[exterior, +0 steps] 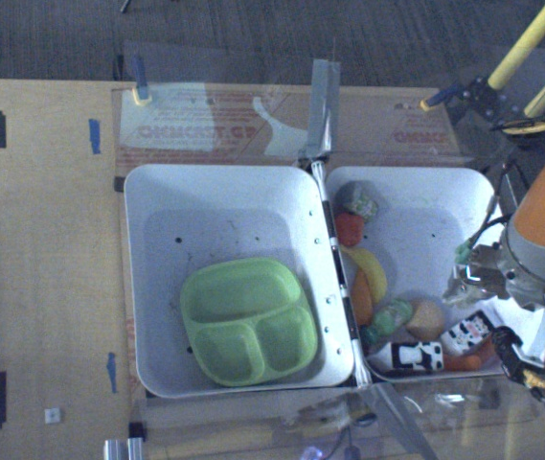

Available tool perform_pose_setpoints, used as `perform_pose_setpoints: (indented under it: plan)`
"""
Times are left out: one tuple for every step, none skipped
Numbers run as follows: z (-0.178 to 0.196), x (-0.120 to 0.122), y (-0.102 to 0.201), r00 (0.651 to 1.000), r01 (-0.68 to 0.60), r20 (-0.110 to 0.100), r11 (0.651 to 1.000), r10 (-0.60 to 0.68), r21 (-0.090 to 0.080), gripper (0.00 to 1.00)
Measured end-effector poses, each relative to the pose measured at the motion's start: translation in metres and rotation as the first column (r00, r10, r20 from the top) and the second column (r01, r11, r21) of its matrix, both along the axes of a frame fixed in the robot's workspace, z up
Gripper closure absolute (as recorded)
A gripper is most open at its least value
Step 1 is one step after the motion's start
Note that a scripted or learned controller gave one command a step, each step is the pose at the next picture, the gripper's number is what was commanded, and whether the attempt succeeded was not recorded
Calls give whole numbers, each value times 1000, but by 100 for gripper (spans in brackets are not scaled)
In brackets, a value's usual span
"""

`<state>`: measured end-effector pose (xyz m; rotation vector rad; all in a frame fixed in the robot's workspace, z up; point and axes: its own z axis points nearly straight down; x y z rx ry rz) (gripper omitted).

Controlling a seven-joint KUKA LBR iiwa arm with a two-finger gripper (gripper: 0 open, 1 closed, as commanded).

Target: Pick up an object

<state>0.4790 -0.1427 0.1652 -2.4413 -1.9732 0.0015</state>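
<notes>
The right bin (pixel 416 176) holds several small objects along its left and front sides. A grey lump (pixel 357 199) and a red piece (pixel 350 228) lie at the back left, with a yellow banana (pixel 372 269) and an orange piece (pixel 361 301) below them. Near the front lie a green toy (pixel 390 316), a beige ball (pixel 426 317), a black-and-white cow toy (pixel 412 356), a second black-and-white toy (pixel 467 332) and an orange carrot-like piece (pixel 465 360). My gripper (pixel 465 278) hangs over the bin's right side, just above and to the right of the beige ball.
The left bin (pixel 157 182) holds a green divided plate (pixel 249 320) at its front. A metal divider (pixel 322 103) rises between the bins at the back. Cables and a yellow pole (pixel 533 36) crowd the right edge. Bare bin floor (pixel 425 228) lies in the right bin's back middle.
</notes>
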Motion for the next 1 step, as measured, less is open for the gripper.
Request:
perform_pose_setpoints:
  plan:
    - [64, 1, 1, 995, 104, 2, 995, -104, -2, 100]
